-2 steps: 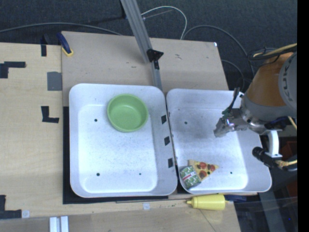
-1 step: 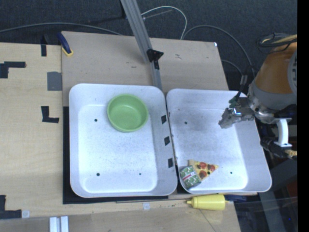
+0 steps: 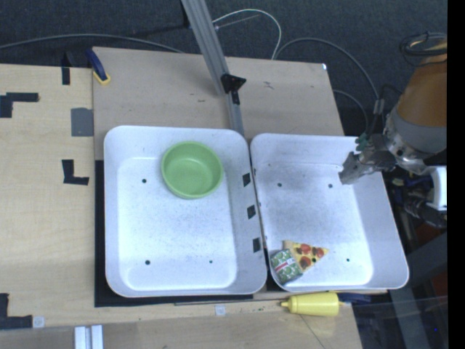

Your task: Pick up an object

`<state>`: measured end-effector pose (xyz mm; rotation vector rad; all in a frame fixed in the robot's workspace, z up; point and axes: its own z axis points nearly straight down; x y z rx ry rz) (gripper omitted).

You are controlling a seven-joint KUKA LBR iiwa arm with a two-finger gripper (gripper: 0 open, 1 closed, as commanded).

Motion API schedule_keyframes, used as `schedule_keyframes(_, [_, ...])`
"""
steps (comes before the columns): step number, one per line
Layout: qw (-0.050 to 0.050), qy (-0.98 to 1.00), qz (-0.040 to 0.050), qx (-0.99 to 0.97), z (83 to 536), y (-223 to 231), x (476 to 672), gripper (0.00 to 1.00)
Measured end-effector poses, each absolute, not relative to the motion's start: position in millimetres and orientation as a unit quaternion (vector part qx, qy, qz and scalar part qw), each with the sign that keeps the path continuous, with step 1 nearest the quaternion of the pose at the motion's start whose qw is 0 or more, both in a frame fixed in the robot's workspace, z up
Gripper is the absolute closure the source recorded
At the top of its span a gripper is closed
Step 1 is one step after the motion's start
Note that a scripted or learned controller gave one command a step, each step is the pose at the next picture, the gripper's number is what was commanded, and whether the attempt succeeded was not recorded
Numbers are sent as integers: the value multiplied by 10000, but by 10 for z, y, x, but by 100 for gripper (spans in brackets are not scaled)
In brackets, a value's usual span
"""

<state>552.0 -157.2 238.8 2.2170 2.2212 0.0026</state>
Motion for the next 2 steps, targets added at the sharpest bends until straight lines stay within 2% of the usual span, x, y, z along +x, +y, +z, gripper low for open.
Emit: schedule_keyframes(2, [-14, 7096, -2, 7046, 2211, -501, 5337, 100])
